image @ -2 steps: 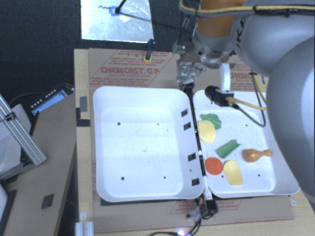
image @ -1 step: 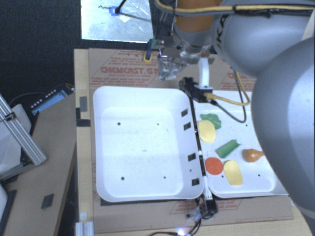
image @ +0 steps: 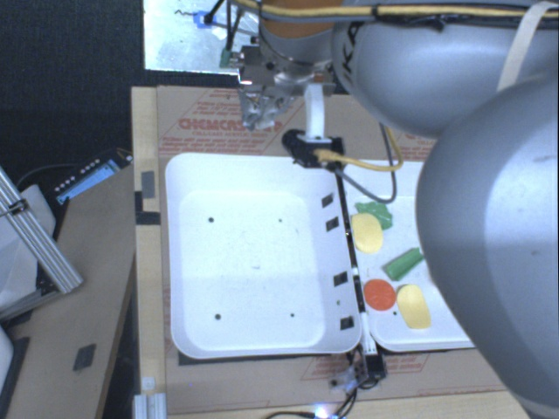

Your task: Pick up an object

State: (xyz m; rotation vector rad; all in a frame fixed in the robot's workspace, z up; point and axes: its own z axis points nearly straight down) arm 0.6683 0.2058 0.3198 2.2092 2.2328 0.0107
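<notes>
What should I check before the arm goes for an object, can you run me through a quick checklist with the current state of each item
1. Objects are there to pick: ok. The right bin holds a yellow piece, an orange disc, a green block and another yellow piece.
2. Gripper over a target: not ok, it sits above the left bin's far rim.
3. Fingers open: cannot tell, too blurred.
4. Gripper free of any load: cannot tell.
5. Full sight of the right bin: not ok, the arm covers its right part.
</notes>
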